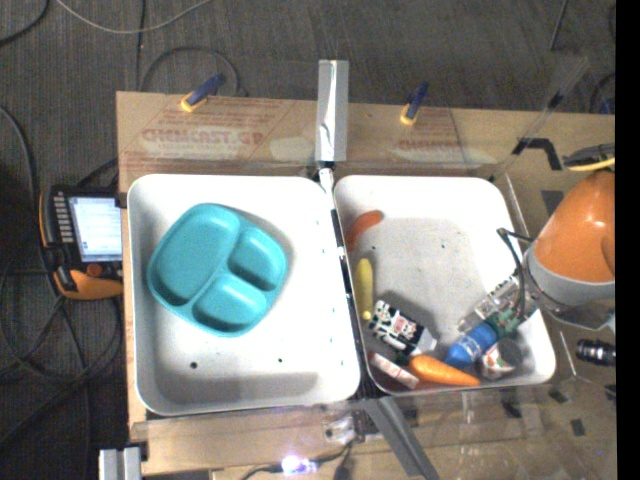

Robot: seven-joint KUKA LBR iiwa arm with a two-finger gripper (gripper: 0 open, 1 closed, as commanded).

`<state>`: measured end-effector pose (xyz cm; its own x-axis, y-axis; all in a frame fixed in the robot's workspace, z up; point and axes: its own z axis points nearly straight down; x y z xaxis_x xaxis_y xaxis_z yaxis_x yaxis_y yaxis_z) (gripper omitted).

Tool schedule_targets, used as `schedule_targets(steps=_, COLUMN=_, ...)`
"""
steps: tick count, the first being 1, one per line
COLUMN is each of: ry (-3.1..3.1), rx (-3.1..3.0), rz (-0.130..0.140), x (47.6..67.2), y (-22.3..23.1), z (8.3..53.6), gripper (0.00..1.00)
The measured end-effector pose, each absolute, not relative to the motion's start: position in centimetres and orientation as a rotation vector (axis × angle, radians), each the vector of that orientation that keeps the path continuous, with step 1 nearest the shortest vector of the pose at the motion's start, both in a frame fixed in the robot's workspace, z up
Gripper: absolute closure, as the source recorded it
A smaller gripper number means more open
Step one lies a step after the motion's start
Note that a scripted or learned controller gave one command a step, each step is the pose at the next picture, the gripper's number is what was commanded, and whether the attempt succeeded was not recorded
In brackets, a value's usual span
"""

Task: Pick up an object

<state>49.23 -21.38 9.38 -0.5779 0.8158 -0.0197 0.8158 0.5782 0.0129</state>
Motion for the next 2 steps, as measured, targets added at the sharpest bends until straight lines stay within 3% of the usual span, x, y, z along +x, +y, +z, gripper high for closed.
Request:
schedule_targets(steps=1, ry=2.767, rx=1.494, rz=-0.001, x=54.62, y=-19.89, z=9.88, gripper=1.0)
schedule_targets(steps=2, ry=2.767, rx=1.494, rz=-0.001, x=54.63, y=-19.91, z=9.89, gripper=0.0)
